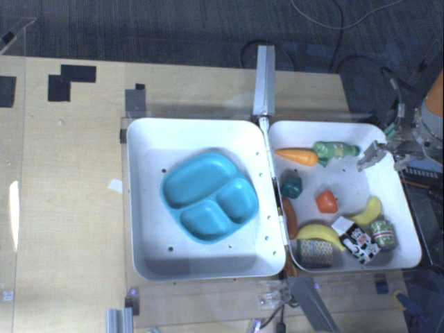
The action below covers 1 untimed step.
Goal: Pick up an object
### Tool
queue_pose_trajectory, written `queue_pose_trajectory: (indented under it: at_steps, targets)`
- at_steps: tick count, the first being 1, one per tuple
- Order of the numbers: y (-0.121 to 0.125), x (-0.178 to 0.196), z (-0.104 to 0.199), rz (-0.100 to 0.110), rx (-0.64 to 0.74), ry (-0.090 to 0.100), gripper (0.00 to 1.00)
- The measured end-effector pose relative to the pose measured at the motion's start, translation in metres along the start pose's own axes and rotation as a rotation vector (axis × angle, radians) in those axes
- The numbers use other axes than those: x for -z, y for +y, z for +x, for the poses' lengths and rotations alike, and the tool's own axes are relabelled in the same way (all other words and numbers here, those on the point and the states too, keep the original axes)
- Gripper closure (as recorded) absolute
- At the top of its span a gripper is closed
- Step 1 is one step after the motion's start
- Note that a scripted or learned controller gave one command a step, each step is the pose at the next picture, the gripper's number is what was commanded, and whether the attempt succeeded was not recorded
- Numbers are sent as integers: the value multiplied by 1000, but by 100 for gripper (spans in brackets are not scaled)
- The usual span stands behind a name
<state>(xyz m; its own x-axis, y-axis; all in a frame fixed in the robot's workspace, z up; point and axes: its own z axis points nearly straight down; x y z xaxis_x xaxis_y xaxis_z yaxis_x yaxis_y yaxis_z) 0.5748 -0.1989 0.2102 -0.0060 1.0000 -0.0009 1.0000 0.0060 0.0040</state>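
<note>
- Here, the left shallow white bin (139,207) is the largest thing and the landmark; it holds a light blue plastic plate with three compartments (210,196), lying near its middle and tilted slightly, likely parked there as a place to put things.
- Touching that bin's right wall stands the right shallow white bin (388,182), which gathers all the small items so the arm can choose one.
- The grey two-finger gripper (386,152) hangs over this second bin's upper right edge, well apart from the left bin; whether it is spread or closed cannot be made out, and nothing is visibly in its grasp.
- Candidates for picking: an orange toy carrot (297,156) just beside the left bin's upper right corner, and a green plastic bottle (335,149) lying beyond it, nearest the gripper.
- Farther down lie a yellow toy banana (319,234), a smaller yellow banana (368,210), a small red-orange toy fruit (327,201) and a dark green toy vegetable (291,184).
</note>
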Motion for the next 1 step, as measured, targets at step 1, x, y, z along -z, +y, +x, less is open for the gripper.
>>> queue_pose_trajectory:
  at_steps: [1]
  targets:
    - [-79,-71,4,1,-25,0,0]
